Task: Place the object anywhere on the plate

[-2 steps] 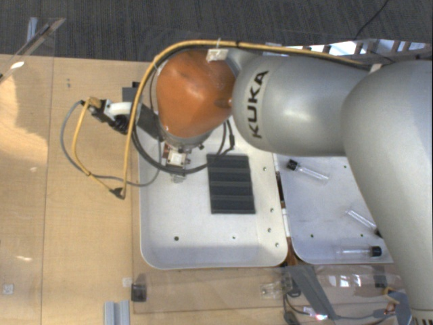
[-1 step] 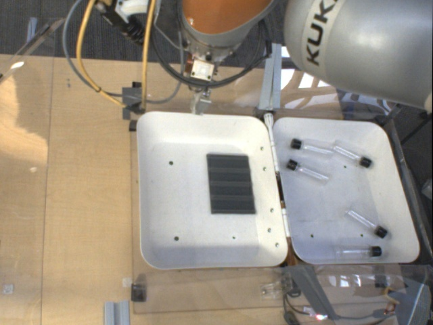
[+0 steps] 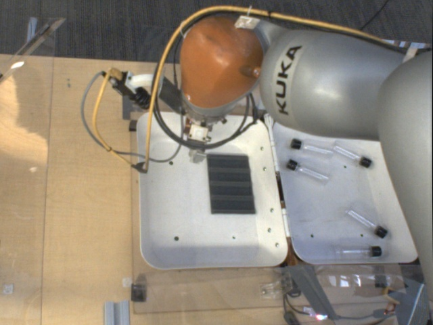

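I read the view from the left. Bare wooden tabletop (image 3: 67,202), then a loop of yellow and grey cable (image 3: 95,124) running to a small black-and-white fitting (image 3: 135,93) at the left bin's far corner.

Left shallow white bin (image 3: 169,242): a dark grey ribbed rectangular plate (image 3: 231,183) lies flat near its middle. I take this as the target; being flat and central, it gives the arm margin on all sides.

The grey arm with the orange band (image 3: 218,59) hangs over the far end of this bin. Below the wrist I see the gripper (image 3: 197,156), just beyond the plate's far-left corner. State of the jaws: cannot tell, the wrist hides them from above. I see nothing between them.

Right shallow white bin (image 3: 406,252): several clear plastic tubes with black caps (image 3: 308,172) lie scattered flat, well apart from each other. These look like the objects to be moved, and none is on the plate.

Judgement: placement not yet done.
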